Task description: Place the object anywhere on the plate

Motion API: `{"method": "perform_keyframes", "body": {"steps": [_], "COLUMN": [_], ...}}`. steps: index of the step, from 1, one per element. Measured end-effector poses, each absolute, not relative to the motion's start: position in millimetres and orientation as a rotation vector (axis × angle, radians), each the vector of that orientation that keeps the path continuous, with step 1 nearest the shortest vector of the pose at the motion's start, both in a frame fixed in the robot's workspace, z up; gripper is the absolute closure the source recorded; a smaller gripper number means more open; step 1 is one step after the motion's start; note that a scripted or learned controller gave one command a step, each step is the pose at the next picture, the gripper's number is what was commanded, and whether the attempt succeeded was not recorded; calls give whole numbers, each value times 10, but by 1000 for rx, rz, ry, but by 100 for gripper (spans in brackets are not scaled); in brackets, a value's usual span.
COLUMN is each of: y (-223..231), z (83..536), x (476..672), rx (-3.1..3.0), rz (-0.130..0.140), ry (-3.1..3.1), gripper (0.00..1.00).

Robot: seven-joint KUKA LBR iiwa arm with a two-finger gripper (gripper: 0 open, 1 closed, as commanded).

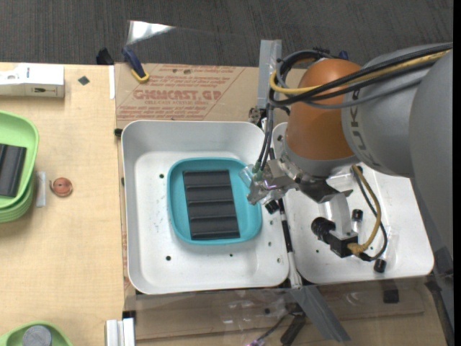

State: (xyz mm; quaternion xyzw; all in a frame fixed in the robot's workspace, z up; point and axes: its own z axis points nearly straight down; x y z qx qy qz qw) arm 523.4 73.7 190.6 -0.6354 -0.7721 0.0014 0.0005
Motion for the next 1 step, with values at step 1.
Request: {"method": "perform_keyframes", "body": {"steps": [1], "y": [734], "z": [1907], "x": [5235], "rx": [-1995], "rz": [5], "ry": [-2425], "gripper": [0]}}
